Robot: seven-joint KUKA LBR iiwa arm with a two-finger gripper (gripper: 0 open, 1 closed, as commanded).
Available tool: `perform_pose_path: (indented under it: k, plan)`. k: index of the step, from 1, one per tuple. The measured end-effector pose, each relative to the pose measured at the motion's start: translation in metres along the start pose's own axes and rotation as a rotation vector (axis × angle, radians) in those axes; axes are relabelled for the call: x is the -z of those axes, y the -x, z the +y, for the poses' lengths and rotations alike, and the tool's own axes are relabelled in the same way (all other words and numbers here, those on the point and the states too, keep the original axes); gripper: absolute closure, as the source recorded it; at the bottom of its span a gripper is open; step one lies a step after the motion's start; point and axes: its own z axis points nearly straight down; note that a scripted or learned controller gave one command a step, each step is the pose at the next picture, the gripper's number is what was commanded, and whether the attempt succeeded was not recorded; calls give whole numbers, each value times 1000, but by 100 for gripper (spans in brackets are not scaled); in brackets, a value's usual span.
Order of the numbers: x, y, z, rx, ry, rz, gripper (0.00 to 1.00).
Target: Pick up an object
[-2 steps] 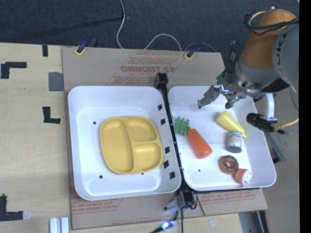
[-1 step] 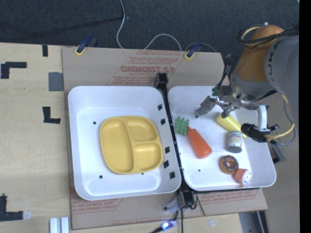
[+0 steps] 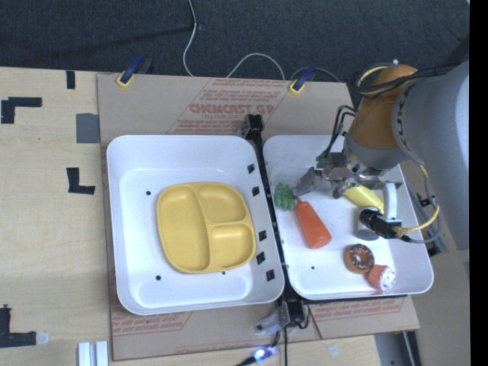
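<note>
We saw the gripper low in the right bin, its claw spread wide with nothing between the fingers. The carrot lay just below it at centre right, the yellow plate in the left bin.

Yellow divided plate in left bin; carrot, donut, banana in right bin.
</note>
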Motion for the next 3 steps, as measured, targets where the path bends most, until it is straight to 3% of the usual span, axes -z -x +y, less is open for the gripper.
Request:
perform_pose_path:
  k: [1,2,3]
  plan:
    - [-9,0,3,-1,12,-1,0]
    - [2,-2,3,2,14,0,100]
    - [65,-4,6,0,9,0,100]
